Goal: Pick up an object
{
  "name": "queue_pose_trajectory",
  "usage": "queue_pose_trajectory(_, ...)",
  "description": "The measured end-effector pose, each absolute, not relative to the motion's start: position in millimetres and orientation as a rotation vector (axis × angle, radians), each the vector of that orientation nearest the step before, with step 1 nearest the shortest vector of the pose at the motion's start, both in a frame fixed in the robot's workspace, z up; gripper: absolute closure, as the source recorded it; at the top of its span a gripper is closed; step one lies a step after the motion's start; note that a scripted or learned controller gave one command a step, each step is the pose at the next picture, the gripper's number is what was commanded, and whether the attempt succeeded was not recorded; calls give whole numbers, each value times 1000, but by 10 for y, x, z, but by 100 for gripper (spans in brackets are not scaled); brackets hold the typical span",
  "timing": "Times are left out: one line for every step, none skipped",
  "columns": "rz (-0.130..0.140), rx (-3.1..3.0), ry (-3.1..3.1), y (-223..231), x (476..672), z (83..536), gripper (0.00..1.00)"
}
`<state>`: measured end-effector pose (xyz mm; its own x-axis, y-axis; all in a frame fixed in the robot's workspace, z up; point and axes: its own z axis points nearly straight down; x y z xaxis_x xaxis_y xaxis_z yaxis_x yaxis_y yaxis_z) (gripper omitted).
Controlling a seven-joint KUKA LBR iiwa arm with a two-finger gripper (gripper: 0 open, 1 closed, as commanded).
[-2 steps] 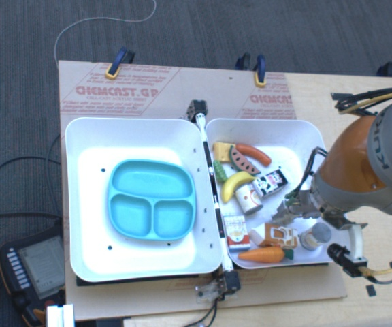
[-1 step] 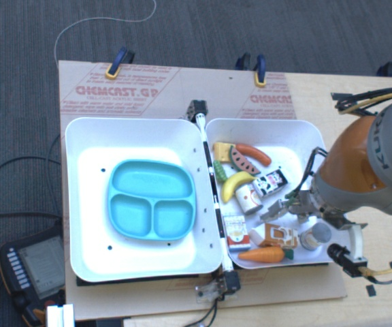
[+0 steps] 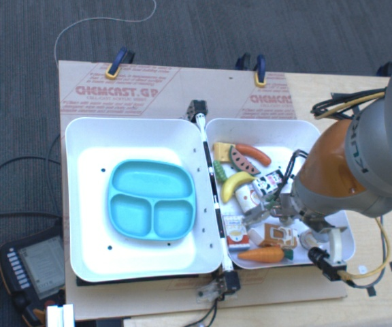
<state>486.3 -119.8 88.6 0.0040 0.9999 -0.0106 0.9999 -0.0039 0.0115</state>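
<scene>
Reaching in from the right, the arm (image 3: 346, 162) is hanging its gripper (image 3: 267, 210) low over the middle of the right bin (image 3: 305, 125), among the toys piled there; whether it is grasping anything I cannot tell, since the wrist is covering the tip. Nothing is being lifted clear, so the pick looks not yet done, and the likely target is whatever is lying just under the tip: a small white carton (image 3: 248, 196) or the flat orange packet (image 3: 280, 236) beside it. Spreading outward, one yellow banana (image 3: 233, 182) is lying just left of the carton, one watermelon slice (image 3: 240, 159) and one red sausage (image 3: 254, 154) are sitting toward the far wall, and one carrot (image 3: 260, 255) is resting against the near wall. The toys are crowding together, probably because they were dumped in loosely for grasping trials. In the left bin (image 3: 87, 131), one blue divided plate (image 3: 152, 199) with three compartments is sitting flat at the centre, possibly as a place to drop things. Two bins are standing side by side, touching along their inner walls.
</scene>
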Motion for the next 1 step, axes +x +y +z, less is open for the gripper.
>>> queue_pose_trajectory(6,2215,2208,-1186,4875,989,100)
